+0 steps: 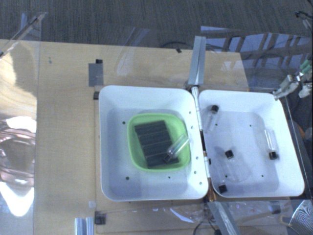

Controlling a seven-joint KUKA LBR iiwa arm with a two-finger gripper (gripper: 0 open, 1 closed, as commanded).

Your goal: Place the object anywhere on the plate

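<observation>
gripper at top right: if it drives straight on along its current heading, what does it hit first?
Probably the right bin's top-right rim corner: the gripper points down-left at it. Height is unclear, so it might clear the rim and land on bare bin floor.

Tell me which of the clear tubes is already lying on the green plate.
The tube in the left bin, resting on the plate at its right side. The other tubes lie on the right bin's floor.

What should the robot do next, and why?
Probably bring the gripper down toward the near tube in the right bin. The gripper sits by that bin's back corner, and this tube lies closest to it. Another tube already lies on the plate.
</observation>
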